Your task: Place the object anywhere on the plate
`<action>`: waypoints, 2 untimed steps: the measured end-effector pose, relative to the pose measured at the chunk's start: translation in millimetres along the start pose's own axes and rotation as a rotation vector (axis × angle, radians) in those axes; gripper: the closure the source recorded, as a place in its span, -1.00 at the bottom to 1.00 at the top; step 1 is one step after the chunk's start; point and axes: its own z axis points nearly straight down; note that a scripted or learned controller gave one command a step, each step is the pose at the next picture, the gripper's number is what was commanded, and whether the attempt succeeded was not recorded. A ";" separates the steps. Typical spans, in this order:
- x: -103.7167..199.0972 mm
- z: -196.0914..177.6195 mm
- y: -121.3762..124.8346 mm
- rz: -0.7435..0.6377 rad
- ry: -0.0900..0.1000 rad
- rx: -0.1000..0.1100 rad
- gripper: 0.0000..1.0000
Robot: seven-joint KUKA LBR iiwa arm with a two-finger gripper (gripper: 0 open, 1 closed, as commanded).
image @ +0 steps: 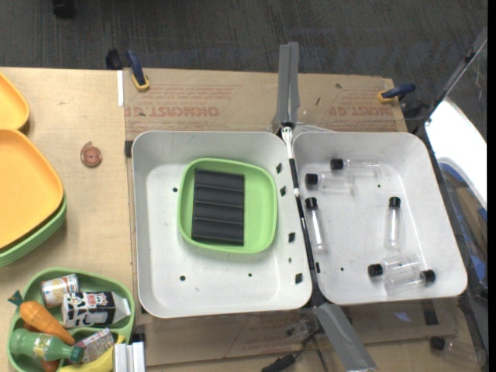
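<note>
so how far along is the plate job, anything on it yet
Looks done: a dark ribbed object already lies on the green plate in the left bin. Nothing is in hand. Several clear vials lie in the right bin, if more were meant to move.

orange plates (23, 184) cropped at left edge

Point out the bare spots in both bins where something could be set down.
Left bin: a bare strip along its near wall, below the green plate, plus narrow margins beside the plate. The plate's middle is taken by a ridged dark object. Right bin: bare floor in its centre, ringed by clear black-capped vials; its near right corner is crowded.
</note>
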 end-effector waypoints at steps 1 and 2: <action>-5.1 0.3 -1.3 0.002 -0.002 0.001 -1.00; -4.9 0.5 -1.4 0.000 -0.002 0.001 -1.00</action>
